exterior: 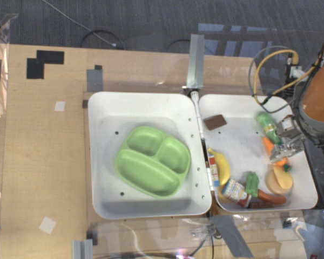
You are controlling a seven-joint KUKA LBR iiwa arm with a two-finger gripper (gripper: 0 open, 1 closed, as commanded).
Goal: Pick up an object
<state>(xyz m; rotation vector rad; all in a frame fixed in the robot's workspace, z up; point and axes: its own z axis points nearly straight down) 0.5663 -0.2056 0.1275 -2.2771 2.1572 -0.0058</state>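
pincer (285, 151) over the orange carrot (272, 147) in the right bin (232, 139), grip state unclear, arm (318, 99) cut off

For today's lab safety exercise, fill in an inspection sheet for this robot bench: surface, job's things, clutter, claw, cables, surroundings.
Surface: wooden bench bearing a left bin and a right bin.
Job's things: right bin holds a banana, green bottle, brown card, hot dog and round tan piece.
Clutter: green divided plate in the left bin; black tape marks on the bench.
Claw: claw low over the right bin's right side, near an orange piece; no grasp visible.
Cables: yellow and black cable loops by the arm.
Surroundings: dark carpet behind.
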